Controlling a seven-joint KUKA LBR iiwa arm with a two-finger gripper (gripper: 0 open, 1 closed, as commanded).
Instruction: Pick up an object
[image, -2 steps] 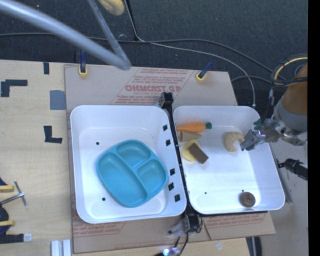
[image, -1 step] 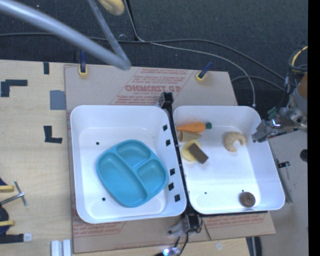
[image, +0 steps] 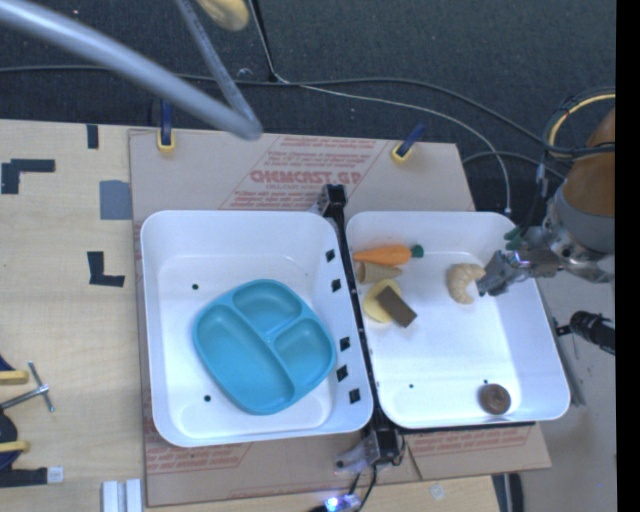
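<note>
The pick has not happened yet, as far as the camera view shows. The gripper (image: 497, 276) sits at the right bin's (image: 520, 400) upper right corner, low over the rim, just beside a pale, lumpy beige object (image: 461, 282) — near it, perhaps touching, but nothing can be seen between the jaws. Whether they are spread or closed cannot be told from this slant; the dark tips merge into one shape.

Every candidate lies loose on the bin floor. A toy carrot (image: 385, 255) rests along the upper left part of the right bin, near the divider. Below it a yellow piece with a brown block (image: 390, 304) on top lies just beside the divider. A small brown round object (image: 494, 398) sits well apart from these, close to the bin's lower right edge. In the left bin (image: 160, 300) a blue sectioned plate (image: 262, 345) lies flat.

Judging by position, the beige object is the likeliest target. What is left is the whole grasp — closing on the thing, then lifting it clear of the bin. The approach looks largely made.
</note>
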